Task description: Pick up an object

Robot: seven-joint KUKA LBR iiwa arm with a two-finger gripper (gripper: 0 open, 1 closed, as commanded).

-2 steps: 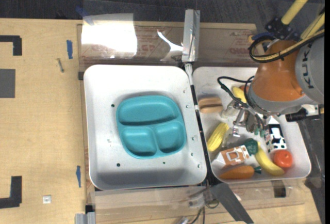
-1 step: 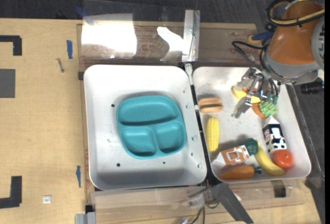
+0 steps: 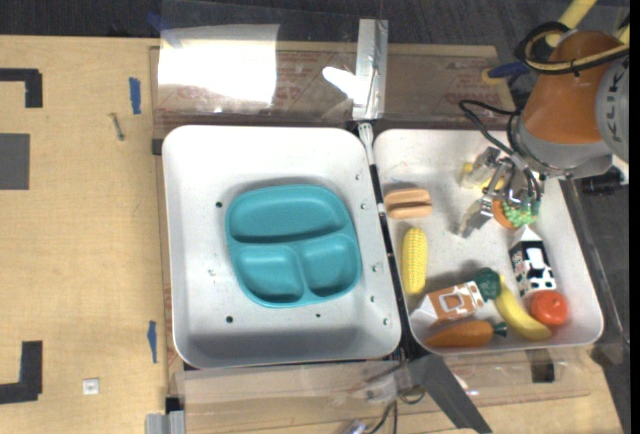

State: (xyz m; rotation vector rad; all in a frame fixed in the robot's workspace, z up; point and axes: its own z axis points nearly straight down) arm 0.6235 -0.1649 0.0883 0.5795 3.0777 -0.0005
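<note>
Left bin [image 3: 190,222]: teal tray [image 3: 293,244]

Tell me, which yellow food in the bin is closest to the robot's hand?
The corn, lying beside the hot dog; the banana sits farther from the hand.

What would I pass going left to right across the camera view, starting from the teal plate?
Teal divided plate in the left bin → corn cob → carton → banana → tomato, all four in the right bin.
</note>
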